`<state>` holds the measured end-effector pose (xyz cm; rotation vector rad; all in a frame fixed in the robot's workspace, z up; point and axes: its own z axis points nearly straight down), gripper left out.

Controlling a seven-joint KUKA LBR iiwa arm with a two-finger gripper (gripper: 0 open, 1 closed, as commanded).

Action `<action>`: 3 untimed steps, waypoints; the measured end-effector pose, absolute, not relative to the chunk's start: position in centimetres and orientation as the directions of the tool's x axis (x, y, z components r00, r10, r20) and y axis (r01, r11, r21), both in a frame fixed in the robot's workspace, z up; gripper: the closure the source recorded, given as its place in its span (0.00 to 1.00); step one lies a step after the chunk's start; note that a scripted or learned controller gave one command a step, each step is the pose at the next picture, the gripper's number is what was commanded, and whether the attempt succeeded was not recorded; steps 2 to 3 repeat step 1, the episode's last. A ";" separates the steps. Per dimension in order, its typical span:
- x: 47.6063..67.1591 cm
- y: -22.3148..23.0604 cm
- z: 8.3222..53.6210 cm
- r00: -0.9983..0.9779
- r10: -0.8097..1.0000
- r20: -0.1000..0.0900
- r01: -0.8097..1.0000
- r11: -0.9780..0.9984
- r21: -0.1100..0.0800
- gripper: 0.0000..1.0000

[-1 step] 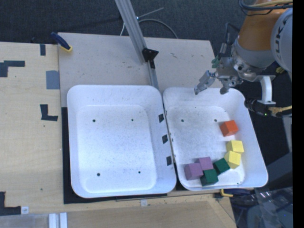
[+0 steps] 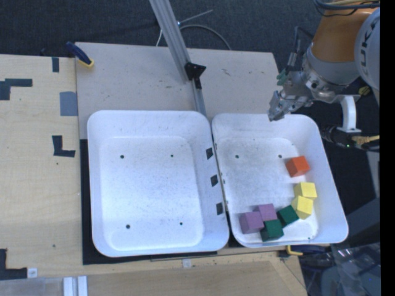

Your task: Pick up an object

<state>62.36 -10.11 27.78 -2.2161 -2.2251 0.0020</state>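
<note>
A pale wooden bench (image 2: 37,184) carries dark tape marks (image 2: 58,145) near its left edge. Behind it lies dark grey carpet (image 2: 92,8). A slanted aluminium pole (image 2: 170,26) crosses the back edge, beside a looping white cable (image 2: 207,29).

KUKA iiwa arm (image 2: 345,36), upper right of frame: rounded grey shell w/ broad orange band around the segment above the wrist. Dark lettering, partly cut off, on the grey casing at far right edge. Thin dark cables loop over the top of the orange part. Below the band, a grey wrist flange w/ small greenish bits and wires on its left side. Gripper (image 2: 279,111) is dark grey metal, narrow, blurred; detail too small to tell.
</note>
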 end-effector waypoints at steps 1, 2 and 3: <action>66.4 -11.6 18.3 -0.002 1.000 -0.001 1.000 0.002 -0.008 1.00; 66.4 -11.6 18.3 -0.002 1.000 -0.001 1.000 0.002 -0.008 1.00; 66.4 -11.6 18.3 -0.002 1.000 -0.001 1.000 0.002 -0.008 1.00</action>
